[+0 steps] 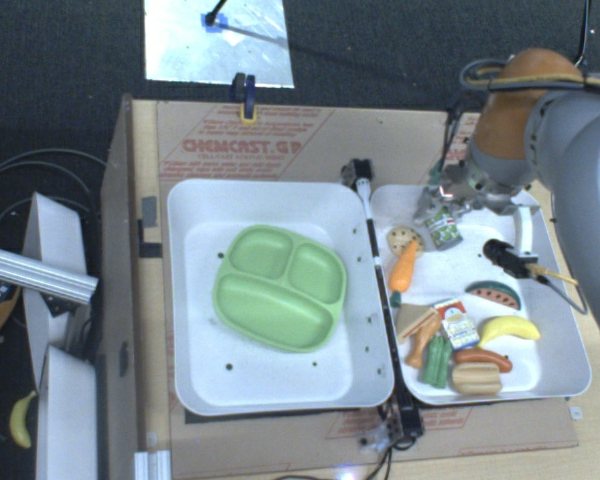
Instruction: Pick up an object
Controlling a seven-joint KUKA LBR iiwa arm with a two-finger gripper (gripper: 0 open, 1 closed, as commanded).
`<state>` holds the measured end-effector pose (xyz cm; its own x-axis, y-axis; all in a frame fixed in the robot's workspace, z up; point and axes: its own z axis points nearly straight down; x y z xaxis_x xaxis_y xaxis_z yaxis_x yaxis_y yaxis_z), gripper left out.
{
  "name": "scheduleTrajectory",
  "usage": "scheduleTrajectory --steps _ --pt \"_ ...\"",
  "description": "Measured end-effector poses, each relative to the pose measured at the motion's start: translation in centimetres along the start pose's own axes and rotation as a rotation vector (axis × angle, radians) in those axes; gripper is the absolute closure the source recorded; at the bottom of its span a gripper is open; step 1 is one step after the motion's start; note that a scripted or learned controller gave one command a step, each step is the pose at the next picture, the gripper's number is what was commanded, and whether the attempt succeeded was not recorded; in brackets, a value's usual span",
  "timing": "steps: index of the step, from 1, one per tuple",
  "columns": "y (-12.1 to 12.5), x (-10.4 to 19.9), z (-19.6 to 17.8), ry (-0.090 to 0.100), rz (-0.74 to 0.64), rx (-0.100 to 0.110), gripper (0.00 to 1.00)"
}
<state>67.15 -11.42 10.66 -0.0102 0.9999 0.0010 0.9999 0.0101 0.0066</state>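
1. Grey arm (570, 138) with its orange band comes in from the right and bends down over the far end of the right bin (570, 368).
2. Left bin (200, 368) lies well to the claw's left and touches the right bin along the middle rim.
3. Green plate (280, 288) with three wells sits in the left bin, left of the claw and nearer the camera.
4. Claw (440, 206) hangs low over the right bin's far left corner. It is small and blurred, so I cannot tell whether it is spread or pressed together.
5. Banana (508, 328) and hot dog (477, 376) lie at the near end, well apart from the claw.
6. Carrot (405, 265) lies near the claw, on its camera side and slightly left.
7. Watermelon slice (492, 293) sits nearer the camera, to the claw's right.
8. Packet (443, 230), grey and green, lies right at the claw's tip, perhaps touching it. No grip on it can be seen.
9. Cookie (404, 238) rests just left of the packet, beside the carrot's top.
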Motion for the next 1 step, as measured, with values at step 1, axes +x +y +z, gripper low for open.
scheduleTrajectory --steps 1 --pt "-0.01 8.73 -8.28 0.001 -0.001 -0.001 1.0"
